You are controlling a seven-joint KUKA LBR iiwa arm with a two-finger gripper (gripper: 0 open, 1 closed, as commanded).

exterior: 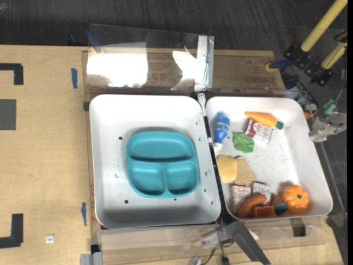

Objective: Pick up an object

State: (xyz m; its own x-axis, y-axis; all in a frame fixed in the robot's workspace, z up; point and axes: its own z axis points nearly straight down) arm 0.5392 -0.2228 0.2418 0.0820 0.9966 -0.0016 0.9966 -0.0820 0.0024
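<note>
Teal divided tray (pixel 162 163), left bin (pixel 105 120)

Teal tray (pixel 162 163) in white bin (pixel 105 148); orange pumpkin (pixel 295 198); blue bottle (pixel 221 127); green leaf (pixel 243 142).

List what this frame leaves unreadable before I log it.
- Claw: at the camera view's right edge, small and blurred; finger state unclear.
- Small cartons: print too small to read.
- Red item beside the pumpkin: partly hidden in the pile, identity unclear.
</note>
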